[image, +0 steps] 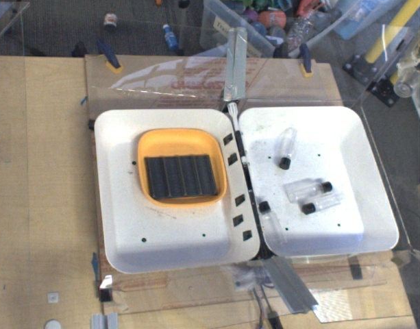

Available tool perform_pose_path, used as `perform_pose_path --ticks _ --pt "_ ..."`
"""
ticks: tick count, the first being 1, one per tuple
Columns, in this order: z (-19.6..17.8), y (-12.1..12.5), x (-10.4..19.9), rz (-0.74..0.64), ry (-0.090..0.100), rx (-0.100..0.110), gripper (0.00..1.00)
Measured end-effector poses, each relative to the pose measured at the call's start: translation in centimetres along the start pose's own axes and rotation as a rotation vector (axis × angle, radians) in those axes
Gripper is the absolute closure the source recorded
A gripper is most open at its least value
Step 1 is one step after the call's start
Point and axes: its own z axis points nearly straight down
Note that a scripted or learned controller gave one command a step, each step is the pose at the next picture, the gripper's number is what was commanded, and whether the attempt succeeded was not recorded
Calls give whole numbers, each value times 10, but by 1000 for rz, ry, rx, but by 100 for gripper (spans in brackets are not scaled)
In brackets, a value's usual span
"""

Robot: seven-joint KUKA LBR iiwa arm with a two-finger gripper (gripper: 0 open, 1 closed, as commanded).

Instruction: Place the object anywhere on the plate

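— If the task's thing is taken to be the black ribbed block (181,175), where is it found?

— It is seen lying flat across the middle of the orange plate (146,144) in the left bin (120,242), wholly inside the rim. Judged from that, the placing appears done, and little is left beyond a clean withdrawal.

— And if one of the clear vials is meant instead?

— Three black-capped vials are seen in the right bin (364,228): a single vial (286,142) toward the back, and a pair of vials (311,192) lying touching or nearly so. What looks like a loose black cap (264,206) lies near the divider. The single vial would probably be the easier pick, since it lies well apart from the others.

— How should such a pick be made well?

— The vial should be approached from above and closed on across its body, not along its length; a smooth round tube is likely to roll or slip. It should be lifted clear of the divider before being carried over, and released low over a bare part of the plate beside the block.

— What is known of the pincer?

— Its opening cannot be told, nor whether anything is held.
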Motion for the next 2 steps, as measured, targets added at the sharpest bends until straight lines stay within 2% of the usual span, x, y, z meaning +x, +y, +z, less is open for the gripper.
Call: perform_pose_path --ticks 1,2 --pt "0 0 0 -51 0 0 100" --pt "0 1 -1 -436 -1 -1 100"
